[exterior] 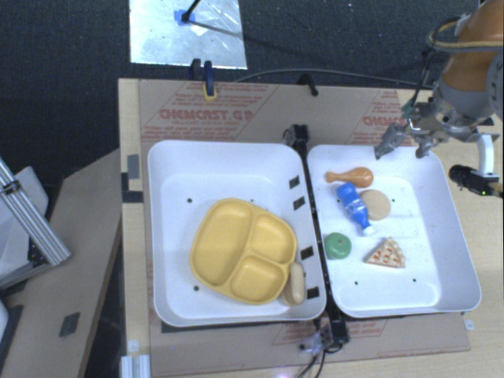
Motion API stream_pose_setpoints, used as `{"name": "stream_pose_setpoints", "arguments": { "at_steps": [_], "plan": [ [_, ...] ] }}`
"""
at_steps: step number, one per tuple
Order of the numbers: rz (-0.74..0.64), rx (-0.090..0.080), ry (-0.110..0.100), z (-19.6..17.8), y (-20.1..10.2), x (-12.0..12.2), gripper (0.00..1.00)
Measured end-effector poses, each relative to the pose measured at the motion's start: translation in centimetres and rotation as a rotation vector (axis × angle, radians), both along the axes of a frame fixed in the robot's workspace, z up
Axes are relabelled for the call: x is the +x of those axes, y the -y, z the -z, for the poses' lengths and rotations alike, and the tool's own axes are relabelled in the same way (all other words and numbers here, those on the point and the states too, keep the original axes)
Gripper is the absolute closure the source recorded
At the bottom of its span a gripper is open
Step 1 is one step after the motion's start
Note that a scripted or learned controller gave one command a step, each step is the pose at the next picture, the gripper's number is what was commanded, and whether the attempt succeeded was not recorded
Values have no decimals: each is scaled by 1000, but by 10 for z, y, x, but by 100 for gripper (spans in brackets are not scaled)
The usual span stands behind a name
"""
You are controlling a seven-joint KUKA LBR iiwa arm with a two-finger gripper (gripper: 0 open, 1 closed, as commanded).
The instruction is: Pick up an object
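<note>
1. So far nothing is being lifted: every candidate object is lying on the floor of the right bin [453,235]. A blue bottle [354,206] is sitting near the middle, with a toy drumstick [351,177] just behind it, a round tan biscuit [376,205] touching or just beside its right flank, a green disc [338,246] in front of it and a pizza slice [386,253] toward the near right.
2. Above the bin's far right corner, the gripper [407,142] is hovering with its two fingers spread apart and nothing between them. It is sitting well apart from the cluster of objects.
3. Judging by that, the pick is only at the approach stage; choosing a target, descending, closing and lifting are all left to do.
4. Further out, the left bin [169,211] is holding a yellow divided tray [241,249] with a small pale bread roll [295,283] lying against its near right edge.
5. Beyond both bins, a yellow clamp [209,79] is sitting on the brown board [236,109].
</note>
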State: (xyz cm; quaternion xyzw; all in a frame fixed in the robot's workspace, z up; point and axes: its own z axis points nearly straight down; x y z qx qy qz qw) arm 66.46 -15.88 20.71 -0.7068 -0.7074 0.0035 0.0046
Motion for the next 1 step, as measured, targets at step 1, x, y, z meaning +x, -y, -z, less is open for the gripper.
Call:
{"name": "stream_pose_setpoints", "arguments": {
  "at_steps": [1],
  "plan": [
    [-2,-2,13,-9,0,3,0]
  ]
}}
